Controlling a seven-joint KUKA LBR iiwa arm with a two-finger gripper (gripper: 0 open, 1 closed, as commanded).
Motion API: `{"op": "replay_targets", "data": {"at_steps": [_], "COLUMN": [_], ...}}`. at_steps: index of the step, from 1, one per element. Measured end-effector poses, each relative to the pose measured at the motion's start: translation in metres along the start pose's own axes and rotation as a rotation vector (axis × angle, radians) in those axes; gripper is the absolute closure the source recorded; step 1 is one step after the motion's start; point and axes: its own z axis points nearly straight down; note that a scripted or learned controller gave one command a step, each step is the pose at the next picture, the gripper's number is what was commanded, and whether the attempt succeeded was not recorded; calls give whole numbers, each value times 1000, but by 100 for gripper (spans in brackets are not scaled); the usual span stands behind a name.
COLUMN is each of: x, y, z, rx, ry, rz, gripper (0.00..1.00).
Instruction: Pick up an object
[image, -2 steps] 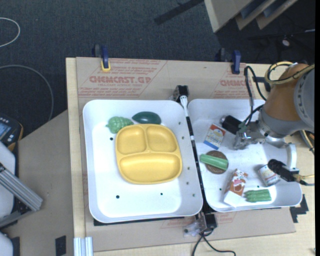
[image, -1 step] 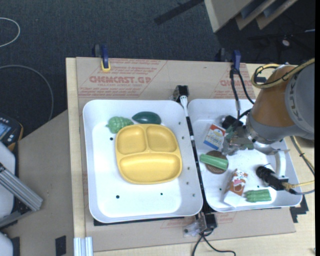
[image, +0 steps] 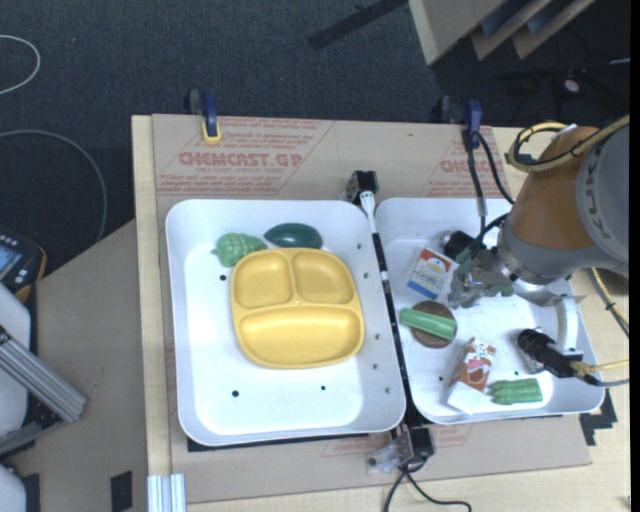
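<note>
My gripper hangs low over the middle of the right bin, on the arm reaching in from the right. Just left of it a small white packet with red and blue print lies flat. Below that, a green cucumber-shaped piece rests across a brown disc. A red and white packet and a green knobbly piece lie near the bin's front edge. I see nothing held in the gripper.
The left bin holds a yellow divided plate, with a light green knobbly piece and a dark green rounded piece behind it. A ridge separates the two bins.
</note>
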Motion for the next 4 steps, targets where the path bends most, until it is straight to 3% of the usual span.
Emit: {"op": "replay_targets", "data": {"at_steps": [2, 3, 4], "x": [0, 68, 152], "y": [1, -73, -71], "z": [-20, -71, -131], "rx": [-4, 4, -7], "ry": [-1, 4, 1], "rz": [0, -5, -8], "gripper": [100, 100, 100]}}
